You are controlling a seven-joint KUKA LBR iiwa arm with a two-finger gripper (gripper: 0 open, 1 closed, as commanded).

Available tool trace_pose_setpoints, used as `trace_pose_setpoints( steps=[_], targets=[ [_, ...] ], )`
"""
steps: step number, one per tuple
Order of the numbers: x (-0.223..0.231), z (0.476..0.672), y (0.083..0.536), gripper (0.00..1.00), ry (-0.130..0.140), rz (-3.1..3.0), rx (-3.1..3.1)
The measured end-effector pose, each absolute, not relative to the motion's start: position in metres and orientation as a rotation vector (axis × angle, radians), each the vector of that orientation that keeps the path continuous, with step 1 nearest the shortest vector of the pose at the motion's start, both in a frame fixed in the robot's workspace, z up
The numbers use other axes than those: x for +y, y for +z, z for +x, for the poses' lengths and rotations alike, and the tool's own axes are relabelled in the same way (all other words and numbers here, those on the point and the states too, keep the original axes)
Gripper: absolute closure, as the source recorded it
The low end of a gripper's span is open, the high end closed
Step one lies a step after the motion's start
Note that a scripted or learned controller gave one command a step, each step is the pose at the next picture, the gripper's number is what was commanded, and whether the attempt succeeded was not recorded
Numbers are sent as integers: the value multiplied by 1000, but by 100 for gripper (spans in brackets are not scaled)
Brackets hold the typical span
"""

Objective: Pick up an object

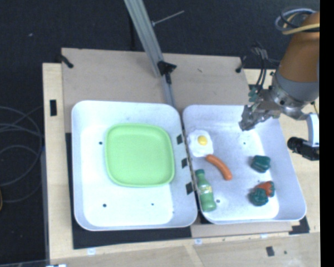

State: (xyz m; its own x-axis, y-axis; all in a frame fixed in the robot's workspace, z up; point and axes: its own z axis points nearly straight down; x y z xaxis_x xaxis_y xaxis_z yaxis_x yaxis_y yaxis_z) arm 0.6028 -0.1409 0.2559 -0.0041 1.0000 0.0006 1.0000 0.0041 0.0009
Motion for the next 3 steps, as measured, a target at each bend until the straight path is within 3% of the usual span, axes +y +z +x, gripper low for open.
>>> trace_pose_setpoints(
  steps=[3],
  targets=[
    [5, 602, 245, 100, 0, 2218, 2226]
  ],
)
